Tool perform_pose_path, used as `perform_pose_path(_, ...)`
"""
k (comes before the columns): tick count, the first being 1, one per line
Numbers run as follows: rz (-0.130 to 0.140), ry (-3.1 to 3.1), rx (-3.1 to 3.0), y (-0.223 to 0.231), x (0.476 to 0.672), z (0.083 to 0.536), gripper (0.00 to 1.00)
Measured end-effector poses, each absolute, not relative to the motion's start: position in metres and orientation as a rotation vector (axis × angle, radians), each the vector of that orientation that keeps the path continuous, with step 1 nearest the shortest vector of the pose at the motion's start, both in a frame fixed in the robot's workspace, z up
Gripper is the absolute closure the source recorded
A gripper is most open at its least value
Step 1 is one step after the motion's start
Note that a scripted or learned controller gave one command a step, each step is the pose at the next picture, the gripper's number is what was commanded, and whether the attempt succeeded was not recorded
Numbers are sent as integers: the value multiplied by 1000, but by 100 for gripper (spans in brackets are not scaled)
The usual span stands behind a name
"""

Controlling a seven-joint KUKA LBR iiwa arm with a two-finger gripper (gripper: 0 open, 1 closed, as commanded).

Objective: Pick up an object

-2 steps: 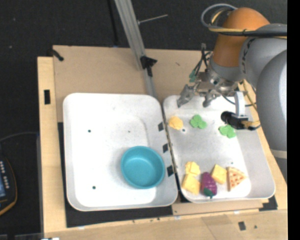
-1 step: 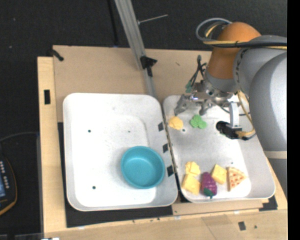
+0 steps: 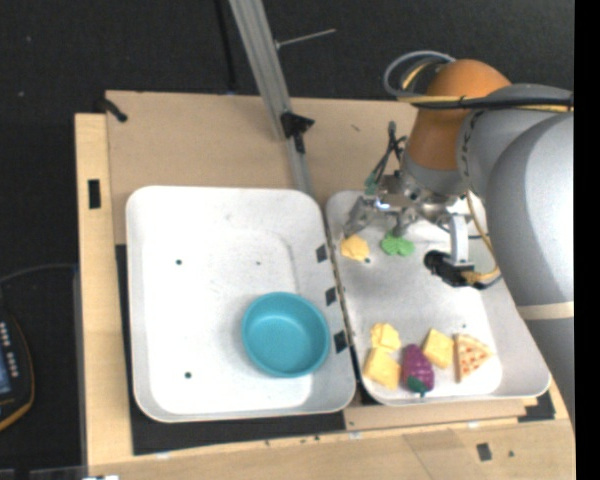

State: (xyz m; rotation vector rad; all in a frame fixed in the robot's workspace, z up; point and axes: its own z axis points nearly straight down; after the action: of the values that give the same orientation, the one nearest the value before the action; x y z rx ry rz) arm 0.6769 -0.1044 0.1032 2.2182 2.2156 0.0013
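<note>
My gripper (image 3: 382, 226) hangs over the far end of the right bin (image 3: 500, 318), open, with nothing between its fingers. Just below its left finger lies a small yellow toy (image 3: 355, 249) close to the bin's left wall. A small green toy (image 3: 398, 245) lies under the right finger. Near the front of the same bin sit two yellow pieces (image 3: 383, 353), a purple grape bunch (image 3: 417, 368), a yellow wedge (image 3: 438, 348) and a pizza slice (image 3: 470, 355). The grey arm with its orange band (image 3: 450, 118) covers the bin's far right corner.
A teal bowl (image 3: 285, 333) stands in the left bin (image 3: 180, 238), near its front right. A slanted metal pole (image 3: 265, 68) rises behind the bins. A black cable part (image 3: 450, 266) hangs beside the gripper over the right bin's middle.
</note>
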Motion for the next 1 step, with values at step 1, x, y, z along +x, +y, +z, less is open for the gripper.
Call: perform_pose_path(1,5,2212,2218,-105,678,115,100)
